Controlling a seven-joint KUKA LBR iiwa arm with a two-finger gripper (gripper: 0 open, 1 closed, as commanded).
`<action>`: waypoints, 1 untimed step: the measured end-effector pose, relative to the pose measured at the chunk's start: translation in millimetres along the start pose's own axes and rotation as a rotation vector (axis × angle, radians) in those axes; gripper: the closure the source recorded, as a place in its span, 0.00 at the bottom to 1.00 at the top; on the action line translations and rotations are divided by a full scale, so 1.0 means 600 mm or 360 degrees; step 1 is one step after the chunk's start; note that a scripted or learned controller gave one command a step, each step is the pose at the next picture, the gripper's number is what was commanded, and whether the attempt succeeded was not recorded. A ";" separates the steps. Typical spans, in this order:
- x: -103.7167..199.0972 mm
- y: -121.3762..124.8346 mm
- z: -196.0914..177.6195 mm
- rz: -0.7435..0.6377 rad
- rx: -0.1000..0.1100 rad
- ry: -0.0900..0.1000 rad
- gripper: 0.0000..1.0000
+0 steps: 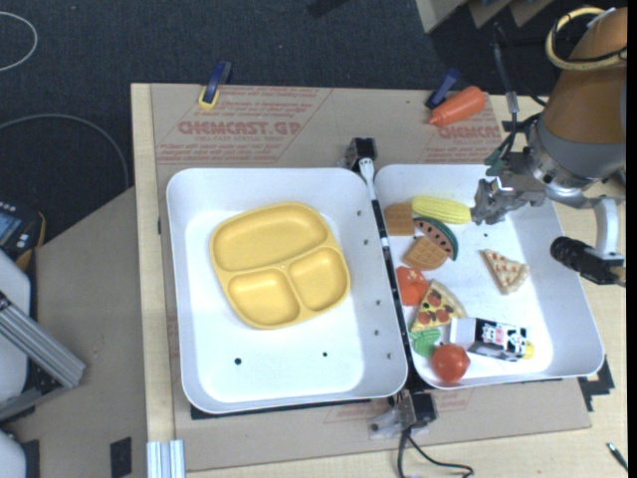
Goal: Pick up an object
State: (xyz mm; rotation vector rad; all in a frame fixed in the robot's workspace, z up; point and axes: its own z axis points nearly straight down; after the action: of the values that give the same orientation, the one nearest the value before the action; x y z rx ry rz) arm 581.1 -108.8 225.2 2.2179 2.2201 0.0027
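My gripper (486, 207) hangs over the upper part of the right bin (567, 297), just right of a yellow corn cob (441, 208). Below the corn lie a watermelon slice (439, 235) and a brown cookie (425, 255). A pizza wedge (505, 269) rests to the lower right of the gripper. Lower in the bin sit a red pepper piece (412, 285), a pizza slice with toppings (438, 309), a green piece (426, 339), a red tomato (450, 362) and a small black-and-white carton (500, 338). The fingers are too small and dark to read.
The left bin (199, 357) holds a yellow three-section plate (280, 263). An orange carrot toy (457, 106) lies on the bench behind the right bin. A black clamp (361, 153) sits between the bins at the back. Black hardware (587, 257) pokes in at the right.
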 end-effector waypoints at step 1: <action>0.061 -0.040 -0.001 -0.0004 0.0012 0.0006 1.00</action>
State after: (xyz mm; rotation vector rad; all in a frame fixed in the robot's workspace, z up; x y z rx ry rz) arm 557.3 -72.5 225.5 2.2206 2.2283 -0.0018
